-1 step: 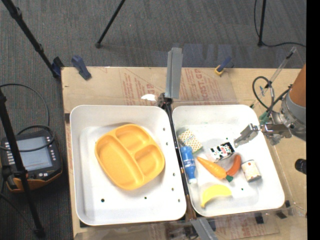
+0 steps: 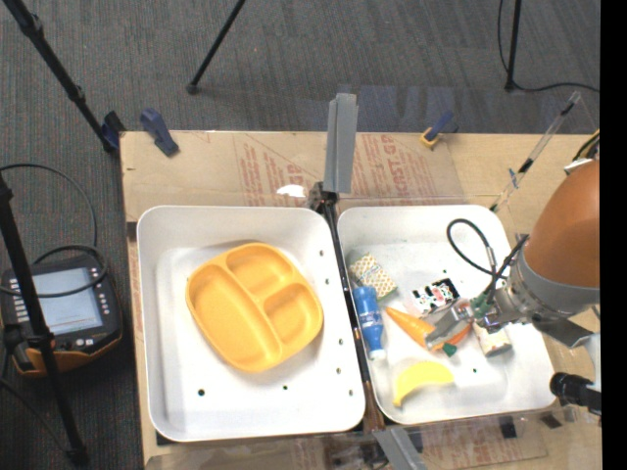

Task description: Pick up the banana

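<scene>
— Yellow curved banana (image 2: pixel 423 381), low in the right-hand white bin (image 2: pixel 529 392), sits closest to us. Where's the pincer (image 2: pixel 454 329) against it?

— Just above it, apart from it, hanging over the orange carrot-shaped toy (image 2: pixel 407 324). Whether its tips are spread or closed, I cannot tell; wires and green bits crowd the spot.

— How would the banana handle, you reckon?

— Light, I'd guess, and smooth enough to slip. It lies flat, so I'd take it across the thick middle, not the tapering ends.

— What else is around?

— Working outward: a small black-and-white patterned block (image 2: pixel 435 293) behind the pincer, a blue bottle (image 2: pixel 368 317) by the bin's left wall, a patterned pouch (image 2: pixel 372 272) beyond that. Then the other white bin (image 2: pixel 157 360) with a yellow divided plate (image 2: pixel 255 305), both on the cardboard-covered tabletop (image 2: pixel 225 164).

— Anything hidden?

— A pale object (image 2: pixel 493 342) under the wrist is half covered; I can't name it. The arm is cut off at the edge.
</scene>
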Robot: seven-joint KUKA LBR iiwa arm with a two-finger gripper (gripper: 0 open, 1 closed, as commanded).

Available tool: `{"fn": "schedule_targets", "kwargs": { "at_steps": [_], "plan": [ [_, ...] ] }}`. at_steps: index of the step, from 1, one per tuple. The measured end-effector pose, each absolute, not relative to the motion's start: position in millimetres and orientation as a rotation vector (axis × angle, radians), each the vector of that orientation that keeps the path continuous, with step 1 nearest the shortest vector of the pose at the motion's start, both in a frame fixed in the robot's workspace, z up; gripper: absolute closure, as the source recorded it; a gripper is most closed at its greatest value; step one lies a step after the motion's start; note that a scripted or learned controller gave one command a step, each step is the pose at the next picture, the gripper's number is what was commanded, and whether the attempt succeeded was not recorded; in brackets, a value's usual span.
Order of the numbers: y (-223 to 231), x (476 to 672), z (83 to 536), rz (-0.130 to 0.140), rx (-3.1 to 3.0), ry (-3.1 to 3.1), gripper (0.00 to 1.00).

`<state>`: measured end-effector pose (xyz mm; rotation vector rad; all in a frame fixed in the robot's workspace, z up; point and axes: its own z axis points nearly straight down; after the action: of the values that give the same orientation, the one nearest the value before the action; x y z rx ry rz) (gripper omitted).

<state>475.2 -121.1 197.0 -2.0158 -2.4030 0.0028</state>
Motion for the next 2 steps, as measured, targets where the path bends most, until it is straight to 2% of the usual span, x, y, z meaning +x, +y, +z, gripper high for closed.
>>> {"fn": "schedule_targets", "kwargs": {
  "at_steps": [1, 2],
  "plan": [
    [-110.9, 475.2, 86.0, 0.001, -1.67, -2.655, 0.0],
    [-112.3, 474.6, 94.6, 0.0, -1.677, -2.647, 1.0]
  ]
}}
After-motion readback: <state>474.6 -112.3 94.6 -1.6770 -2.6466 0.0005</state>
